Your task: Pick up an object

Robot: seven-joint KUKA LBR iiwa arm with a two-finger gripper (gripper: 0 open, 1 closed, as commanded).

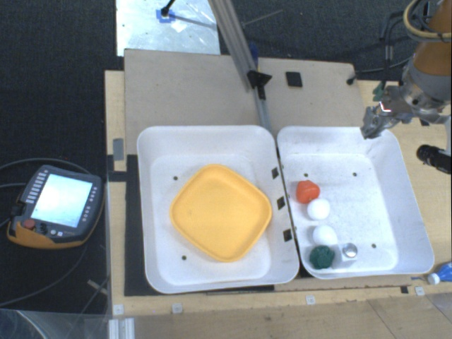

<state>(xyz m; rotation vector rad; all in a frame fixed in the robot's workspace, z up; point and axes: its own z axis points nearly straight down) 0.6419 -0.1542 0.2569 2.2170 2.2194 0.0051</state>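
Nearest the camera, at about 5 o'clock in the view, a small group of things can be seen in the right bin point(395, 189). A dark green ball point(323, 257) is lying at the near edge, with a small shiny metal piece point(349, 250) just beside it. A little farther back, two white balls point(324, 234) point(318, 209) are set in a row, and an orange-red ball point(307, 191) is found behind them. All five are kept close to the bin's left wall. None of them has been lifted.

At about 8 o'clock from the middle, a yellow square plate point(221, 212) is lying flat in the left bin point(152, 189). Far out at 9 o'clock, off the worktop point(311, 104), a hand-held control screen point(56, 205) is resting on the dark floor.

Farthest away, at about 2 o'clock, the end effector point(372, 126) is held over the far right corner of the right bin, well apart from the balls. Nothing is seen between its tips. It cannot be told whether they are apart or together.

So the task is judged to be only at its start. A thing must yet be chosen, reached, gripped and raised.
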